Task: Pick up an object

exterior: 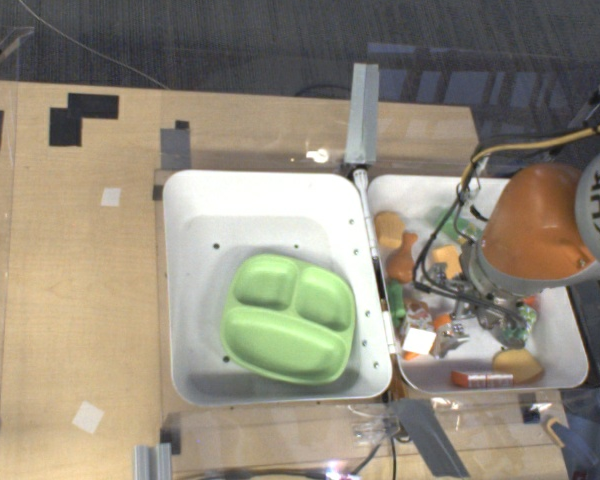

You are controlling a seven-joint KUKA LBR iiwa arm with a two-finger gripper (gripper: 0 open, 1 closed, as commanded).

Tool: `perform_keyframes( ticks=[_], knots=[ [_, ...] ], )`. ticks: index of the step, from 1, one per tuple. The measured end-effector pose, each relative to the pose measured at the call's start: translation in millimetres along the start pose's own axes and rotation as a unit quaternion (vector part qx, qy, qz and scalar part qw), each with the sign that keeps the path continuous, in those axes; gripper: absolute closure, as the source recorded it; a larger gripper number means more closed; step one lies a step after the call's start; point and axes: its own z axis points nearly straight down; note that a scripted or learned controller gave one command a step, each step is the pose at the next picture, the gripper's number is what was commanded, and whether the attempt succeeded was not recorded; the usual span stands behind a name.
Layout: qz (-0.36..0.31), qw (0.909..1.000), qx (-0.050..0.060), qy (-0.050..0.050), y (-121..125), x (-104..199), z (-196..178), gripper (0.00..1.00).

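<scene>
Camera view looked down on two shallow white bins side by side on the wooden surface (70, 298). The left bin (195, 218) carried a green divided plate (288, 318) lying flat, slightly toward its near right corner. The right bin (570, 363) held a clutter of small things: an orange-tan piece (390, 230) near its far left, a white-and-orange item (418, 342) close to the dividing wall, a red stick-like item (480, 378) and a rounded tan piece (518, 364) by the near rim, with green bits showing among them.

The arm's orange band (530, 223) hung over the middle of the right bin, and the hand (470, 318) sat low among the clutter below it, wrapped in dark cables. Whether it was open or closed could not be told, since the wrist covered it from above, and no item was seen caught in it.

Judged from that, the step in hand was the descent onto a target in the right bin, and nothing looked lifted yet. To do it well, the hand would have needed to centre over one item standing apart from its neighbours, such as the white-and-orange one, rather than straddle two. Coming straight down, closing only once fully around the item, then rising slowly would have lowered the chance of a slip. Crowding near the dividing wall was the likely hazard, as a finger could have landed on the rim or on a neighbour.
</scene>
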Motion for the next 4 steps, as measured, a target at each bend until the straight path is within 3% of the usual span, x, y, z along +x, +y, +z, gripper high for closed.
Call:
perform_keyframes(
  ticks=[1, 2, 3, 4],
  knots=[
    [-0.115, 0.9933, -0.001, 0.003, -28.3, -46.2, -13.7, 0.00],
    [-0.123, 0.9924, 0.001, -0.002, -1.4, 8.6, -0.6, 0.00],
    [-0.120, 0.9928, -0.001, 0.002, -23.0, -85.2, 3.3, 0.00],
    [-0.063, 0.9980, 0.000, 0.000, -9.0, -13.7, 0.2, 0.00]
  ],
)
